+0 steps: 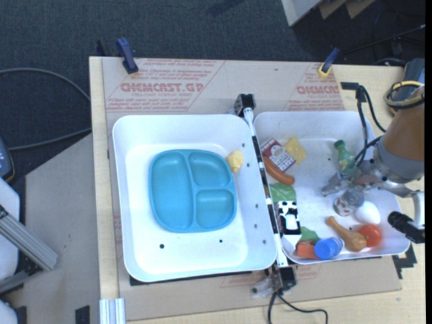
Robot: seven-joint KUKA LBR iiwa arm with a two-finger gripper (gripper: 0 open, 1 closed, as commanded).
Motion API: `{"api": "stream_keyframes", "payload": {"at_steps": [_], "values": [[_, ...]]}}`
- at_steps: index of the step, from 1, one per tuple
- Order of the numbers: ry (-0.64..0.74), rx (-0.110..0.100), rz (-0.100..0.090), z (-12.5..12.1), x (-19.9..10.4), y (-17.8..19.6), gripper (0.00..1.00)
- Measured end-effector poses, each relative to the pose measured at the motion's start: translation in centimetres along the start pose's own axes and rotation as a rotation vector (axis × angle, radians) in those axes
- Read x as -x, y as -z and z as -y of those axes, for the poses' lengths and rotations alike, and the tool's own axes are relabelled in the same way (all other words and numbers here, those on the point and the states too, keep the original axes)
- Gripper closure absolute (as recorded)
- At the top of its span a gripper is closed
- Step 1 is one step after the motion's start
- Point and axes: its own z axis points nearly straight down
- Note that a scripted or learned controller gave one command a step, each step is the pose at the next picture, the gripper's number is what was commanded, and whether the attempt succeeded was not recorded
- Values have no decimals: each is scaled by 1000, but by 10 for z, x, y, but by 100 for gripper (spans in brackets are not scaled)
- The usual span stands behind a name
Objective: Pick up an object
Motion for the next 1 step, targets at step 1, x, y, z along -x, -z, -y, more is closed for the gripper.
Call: {"api": "stream_keyframes", "payload": {"at_steps": [1], "values": [[2,4,1,-76,-9,1,0]]}}
